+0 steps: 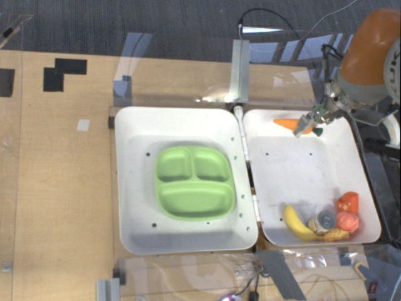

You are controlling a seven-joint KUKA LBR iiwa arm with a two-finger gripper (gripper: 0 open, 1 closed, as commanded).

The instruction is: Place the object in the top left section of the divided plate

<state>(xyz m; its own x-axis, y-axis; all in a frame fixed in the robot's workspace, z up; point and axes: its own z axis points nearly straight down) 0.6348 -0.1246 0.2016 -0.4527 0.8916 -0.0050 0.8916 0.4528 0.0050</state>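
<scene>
A green divided plate (194, 182) lies in the left white bin (135, 137), with two small sections at its far side and one long section at its near side. A small orange carrot (285, 123) lies at the far edge of the right bin (313, 174). My gripper (307, 128) is down at the carrot's right end, touching or just over it. Whether the carrot is gripped is hidden by the gripper body.
In the right bin's near right corner sit a banana (297, 224), a red pepper-like piece (348, 202), a red round fruit (348, 221) and a small grey can (325, 219). A metal divider rail (241, 74) stands behind the bins.
</scene>
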